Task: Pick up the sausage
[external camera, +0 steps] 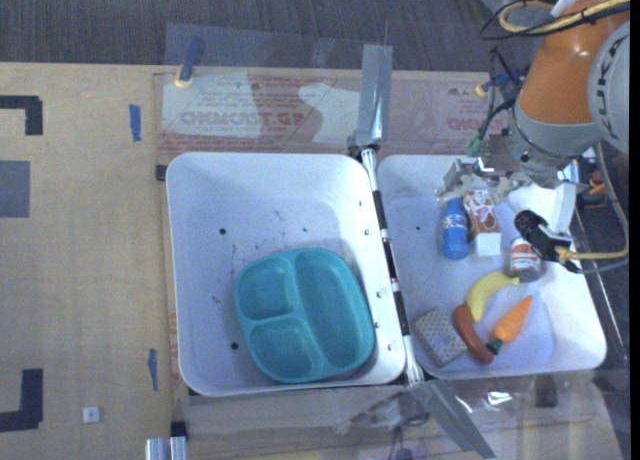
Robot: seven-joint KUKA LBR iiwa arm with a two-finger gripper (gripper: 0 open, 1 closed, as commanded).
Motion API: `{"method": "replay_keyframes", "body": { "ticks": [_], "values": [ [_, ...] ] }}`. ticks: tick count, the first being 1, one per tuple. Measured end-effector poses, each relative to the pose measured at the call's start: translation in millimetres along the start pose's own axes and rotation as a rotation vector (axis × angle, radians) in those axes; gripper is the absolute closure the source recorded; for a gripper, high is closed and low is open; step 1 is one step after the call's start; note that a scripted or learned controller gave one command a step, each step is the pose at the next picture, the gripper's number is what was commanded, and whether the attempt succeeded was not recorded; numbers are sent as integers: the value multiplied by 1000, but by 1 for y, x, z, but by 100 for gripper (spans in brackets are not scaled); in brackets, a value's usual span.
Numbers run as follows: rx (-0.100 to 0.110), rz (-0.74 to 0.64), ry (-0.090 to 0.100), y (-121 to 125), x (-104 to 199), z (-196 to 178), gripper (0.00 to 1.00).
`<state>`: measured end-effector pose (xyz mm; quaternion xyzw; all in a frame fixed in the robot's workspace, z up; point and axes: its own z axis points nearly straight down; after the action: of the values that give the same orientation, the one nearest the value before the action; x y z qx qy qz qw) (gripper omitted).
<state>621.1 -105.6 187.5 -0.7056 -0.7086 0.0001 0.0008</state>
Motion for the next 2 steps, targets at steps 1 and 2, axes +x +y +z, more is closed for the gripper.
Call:
{"method": "replay_keyframes", "body": {
  "ticks": [1, 2],
  "values": [
    [-29, -83, -7, -28, -11, 68, 0],
    [-31, -79, -7, -28, -13, 59, 100]
  ]
}}
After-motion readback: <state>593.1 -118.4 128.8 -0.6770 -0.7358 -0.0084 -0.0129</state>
